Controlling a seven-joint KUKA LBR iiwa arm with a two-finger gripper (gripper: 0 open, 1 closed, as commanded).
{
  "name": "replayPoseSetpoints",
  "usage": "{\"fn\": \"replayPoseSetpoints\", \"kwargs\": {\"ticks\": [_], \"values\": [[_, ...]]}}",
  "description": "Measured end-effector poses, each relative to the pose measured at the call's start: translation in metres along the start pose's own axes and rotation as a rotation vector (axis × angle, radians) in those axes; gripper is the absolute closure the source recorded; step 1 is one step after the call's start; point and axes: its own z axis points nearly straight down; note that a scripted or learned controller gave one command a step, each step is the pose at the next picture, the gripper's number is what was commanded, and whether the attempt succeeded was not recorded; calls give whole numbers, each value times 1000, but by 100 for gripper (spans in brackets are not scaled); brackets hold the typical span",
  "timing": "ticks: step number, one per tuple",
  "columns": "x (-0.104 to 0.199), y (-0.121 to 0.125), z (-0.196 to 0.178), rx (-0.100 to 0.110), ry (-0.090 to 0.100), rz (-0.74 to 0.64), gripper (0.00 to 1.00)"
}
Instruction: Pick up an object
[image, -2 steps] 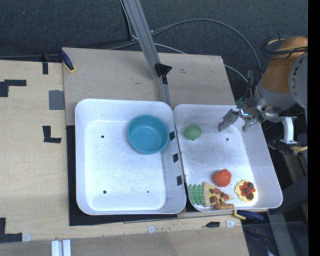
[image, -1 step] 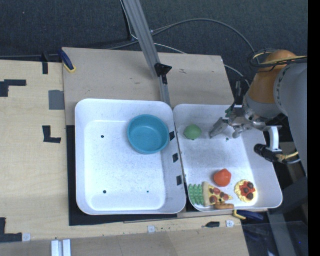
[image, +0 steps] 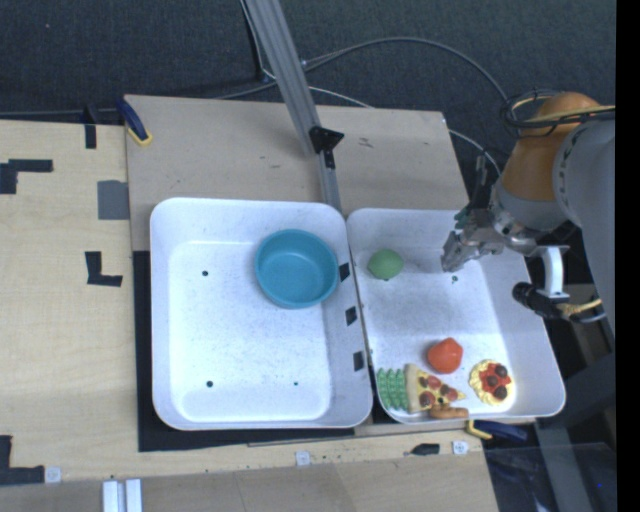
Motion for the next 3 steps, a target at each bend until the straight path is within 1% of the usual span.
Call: {"fn": "replayPoseSetpoints", "kwargs": {"ticks": [1,2,3], "values": [[9,5,-48,-4,0,1,100],[9,6,-87,-3,0,1,100],[56,-2,-97,-1,1,-2,100]]}}
